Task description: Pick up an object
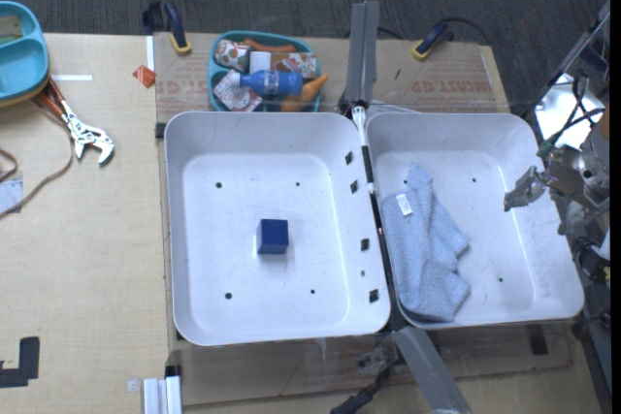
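Observation:
A small dark blue cube (274, 236) sits on the floor of the left bin (194, 305), a little left of its middle. A pale blue-grey cloth (427, 245) lies crumpled along the left side of the right bin (514, 305). My gripper (520, 191) hangs at the right rim of the right bin, well to the right of the cloth and apart from it. I see nothing held in it. The arm behind it runs off the frame's right edge.
A teal bowl (264, 73) of mixed small items stands behind the left bin. A wrench (85, 139) and a teal tray (17, 51) lie on the bench at far left. A grey bar (361, 53) rises between the bins at the back.

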Available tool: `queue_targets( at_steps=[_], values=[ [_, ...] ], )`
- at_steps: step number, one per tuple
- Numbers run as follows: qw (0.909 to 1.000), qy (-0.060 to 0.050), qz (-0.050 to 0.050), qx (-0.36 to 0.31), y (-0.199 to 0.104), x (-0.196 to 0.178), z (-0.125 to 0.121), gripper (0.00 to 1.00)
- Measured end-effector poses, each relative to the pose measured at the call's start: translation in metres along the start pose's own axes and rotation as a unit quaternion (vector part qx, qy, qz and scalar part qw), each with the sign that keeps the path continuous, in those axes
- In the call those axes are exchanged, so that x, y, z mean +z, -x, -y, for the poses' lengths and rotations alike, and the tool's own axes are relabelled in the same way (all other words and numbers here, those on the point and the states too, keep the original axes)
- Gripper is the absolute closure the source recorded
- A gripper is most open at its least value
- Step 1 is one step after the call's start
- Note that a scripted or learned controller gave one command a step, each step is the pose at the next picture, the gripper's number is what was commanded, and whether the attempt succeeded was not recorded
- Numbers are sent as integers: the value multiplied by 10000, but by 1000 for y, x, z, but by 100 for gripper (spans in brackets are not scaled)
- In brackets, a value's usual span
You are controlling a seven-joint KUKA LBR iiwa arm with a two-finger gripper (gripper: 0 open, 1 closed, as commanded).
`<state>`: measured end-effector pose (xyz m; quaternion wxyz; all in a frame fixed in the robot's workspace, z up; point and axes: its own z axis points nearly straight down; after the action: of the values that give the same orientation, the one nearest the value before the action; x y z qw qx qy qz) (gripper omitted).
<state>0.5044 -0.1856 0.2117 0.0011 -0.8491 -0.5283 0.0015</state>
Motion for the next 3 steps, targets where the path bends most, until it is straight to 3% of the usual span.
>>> queue_targets(
  at_steps=[1,2,3],
  values=[
    [9938,2,6,1109,-65,-16,-13,0],
    [9933,2,7,1156,-40,-23,-18,0],
    [9819,4,5,1896,-37,-58,-33,0]
  ],
)
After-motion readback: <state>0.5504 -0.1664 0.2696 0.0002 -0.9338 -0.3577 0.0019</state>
